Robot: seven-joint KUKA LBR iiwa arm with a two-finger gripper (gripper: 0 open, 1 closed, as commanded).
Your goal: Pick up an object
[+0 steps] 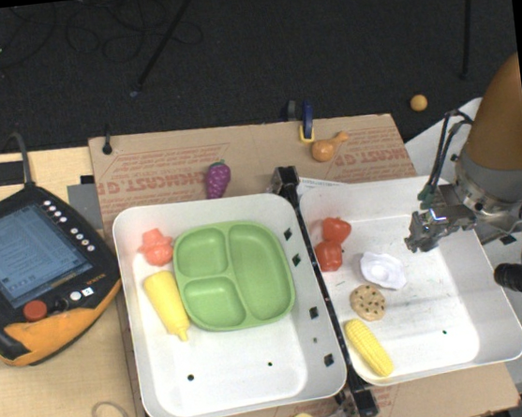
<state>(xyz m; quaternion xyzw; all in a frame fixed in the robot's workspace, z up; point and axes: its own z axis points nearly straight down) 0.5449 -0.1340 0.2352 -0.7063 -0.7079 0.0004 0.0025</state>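
Landmark = the green plate (234,277), a three-section tray sitting in the left bin (226,386) on the counter (40,409). Right bin (486,345) lies just right of that plate, past the black divider. Arm w/ orange band (505,116) comes in far right of the plate; its pincer (422,230) hangs over the right bin's upper part, apart from every item, gripping nothing; can't tell if open or closed, too small and dark to read.

Items, big to small: yellow corn (167,304) touching the plate's left edge; second corn cob (368,347) right of and below the plate; white crumpled piece (383,269) right of the plate, nearest the pincer; red toy (330,243) just right of the plate; pink toy (155,248) at its upper left; cookie (369,303) right of the plate, between white piece and cob.

Likely pick = white piece: prob light, soft or thin, may deform or slip. Take it across the narrow middle, from above. Cob is stiffer, rounded; grip across its width, mid-length
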